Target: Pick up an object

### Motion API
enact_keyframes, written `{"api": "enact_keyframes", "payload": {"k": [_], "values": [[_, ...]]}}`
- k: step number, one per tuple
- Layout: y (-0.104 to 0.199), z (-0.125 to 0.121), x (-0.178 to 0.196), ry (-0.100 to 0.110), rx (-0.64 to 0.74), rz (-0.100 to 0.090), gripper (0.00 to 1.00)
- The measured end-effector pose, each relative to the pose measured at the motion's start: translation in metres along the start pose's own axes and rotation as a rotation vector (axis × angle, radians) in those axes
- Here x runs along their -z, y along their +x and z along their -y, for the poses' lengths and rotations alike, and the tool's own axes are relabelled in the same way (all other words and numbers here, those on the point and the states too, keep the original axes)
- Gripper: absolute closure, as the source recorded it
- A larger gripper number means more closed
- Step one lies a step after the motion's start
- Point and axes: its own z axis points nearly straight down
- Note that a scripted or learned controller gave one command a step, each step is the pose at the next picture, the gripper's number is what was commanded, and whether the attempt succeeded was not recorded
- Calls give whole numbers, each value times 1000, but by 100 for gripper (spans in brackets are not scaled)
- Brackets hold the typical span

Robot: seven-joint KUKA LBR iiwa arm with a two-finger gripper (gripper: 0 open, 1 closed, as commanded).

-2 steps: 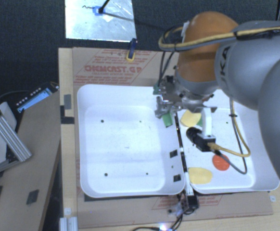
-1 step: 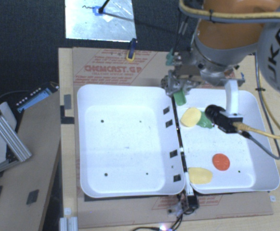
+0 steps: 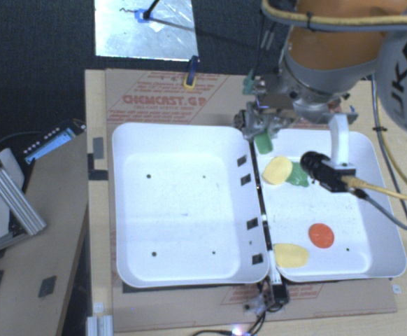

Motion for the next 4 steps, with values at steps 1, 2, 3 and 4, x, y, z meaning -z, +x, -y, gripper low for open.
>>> {"api": "enact_keyframes", "payload": {"k": [1, 2, 3, 4], "values": [[0, -1, 10, -2, 6, 0, 100], [0, -1, 21, -4, 12, -1, 100], [1, -2, 32, -6, 17, -1, 100], [38, 8, 33, 4, -4, -1, 100]]}}
